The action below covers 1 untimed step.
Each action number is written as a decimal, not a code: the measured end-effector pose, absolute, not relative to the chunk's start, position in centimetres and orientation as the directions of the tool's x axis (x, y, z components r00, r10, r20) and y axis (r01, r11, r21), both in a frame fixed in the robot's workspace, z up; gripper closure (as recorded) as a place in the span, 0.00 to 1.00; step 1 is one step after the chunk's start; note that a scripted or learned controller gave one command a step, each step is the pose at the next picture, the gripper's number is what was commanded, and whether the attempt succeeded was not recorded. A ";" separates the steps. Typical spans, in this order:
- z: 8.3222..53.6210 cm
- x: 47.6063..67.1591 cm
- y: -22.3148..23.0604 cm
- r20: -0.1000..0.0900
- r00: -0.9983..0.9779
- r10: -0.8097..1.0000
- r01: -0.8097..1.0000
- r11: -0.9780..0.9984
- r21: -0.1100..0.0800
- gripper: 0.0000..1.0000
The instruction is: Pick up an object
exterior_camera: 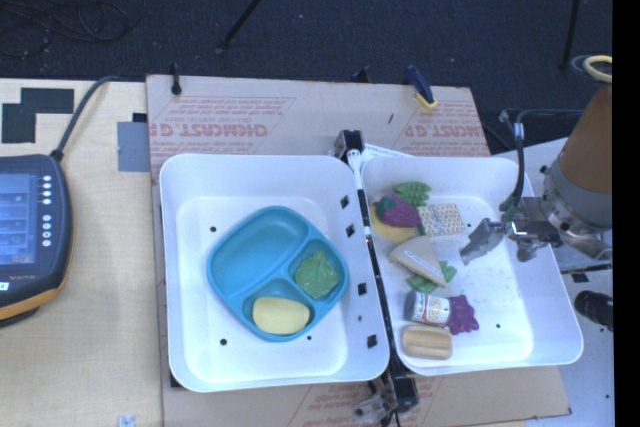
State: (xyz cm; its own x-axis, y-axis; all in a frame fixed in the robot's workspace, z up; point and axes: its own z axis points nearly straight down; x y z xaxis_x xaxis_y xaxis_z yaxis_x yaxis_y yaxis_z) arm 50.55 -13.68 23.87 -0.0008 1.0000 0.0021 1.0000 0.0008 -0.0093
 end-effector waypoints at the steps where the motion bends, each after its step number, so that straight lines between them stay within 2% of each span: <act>1: 14.1 48.4 -13.7 0.006 -0.001 1.000 1.000 0.001 -0.018 0.00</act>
